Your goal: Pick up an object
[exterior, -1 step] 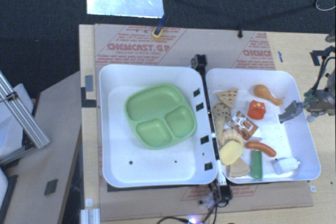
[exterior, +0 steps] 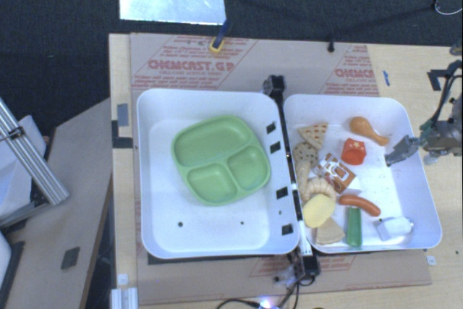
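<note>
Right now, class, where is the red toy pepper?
The red pepper lies in the right bin, just below the drumstick and right of the waffle.

- Green divided plate
- White bins
- Red pepper
- Orange drumstick
- Red-orange sausage
- Green cucumber
- Pale yellow potato
- Tan waffle wedge, grid-patterned

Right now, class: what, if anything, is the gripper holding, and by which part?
Nothing. The gripper sits at the right bin's right edge, apart from the food.
</note>
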Action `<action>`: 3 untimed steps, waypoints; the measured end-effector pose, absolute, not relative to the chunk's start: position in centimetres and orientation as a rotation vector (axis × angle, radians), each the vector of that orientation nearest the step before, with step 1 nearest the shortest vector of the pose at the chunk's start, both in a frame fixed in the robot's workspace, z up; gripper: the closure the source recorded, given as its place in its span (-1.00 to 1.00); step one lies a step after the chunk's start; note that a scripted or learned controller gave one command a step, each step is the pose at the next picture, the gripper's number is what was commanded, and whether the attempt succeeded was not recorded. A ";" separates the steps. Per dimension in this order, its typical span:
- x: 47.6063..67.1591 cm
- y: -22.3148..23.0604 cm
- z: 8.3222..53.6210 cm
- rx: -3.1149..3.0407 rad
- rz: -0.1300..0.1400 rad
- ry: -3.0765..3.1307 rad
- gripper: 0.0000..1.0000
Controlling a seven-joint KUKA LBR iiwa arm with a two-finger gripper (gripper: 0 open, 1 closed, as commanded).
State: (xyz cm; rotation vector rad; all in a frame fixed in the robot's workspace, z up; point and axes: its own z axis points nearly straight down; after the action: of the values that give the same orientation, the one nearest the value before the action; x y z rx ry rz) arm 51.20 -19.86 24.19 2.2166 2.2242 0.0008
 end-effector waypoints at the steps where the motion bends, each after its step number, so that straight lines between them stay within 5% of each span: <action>1: 51.5 -19.2 19.9 2.220 0.000 2.225 -1.00; 3: 51.3 -20.2 10.5 2.217 0.009 2.211 -1.00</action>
State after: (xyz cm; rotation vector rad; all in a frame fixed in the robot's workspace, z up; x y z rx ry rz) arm 51.32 -20.23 10.48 2.2166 2.2114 0.0086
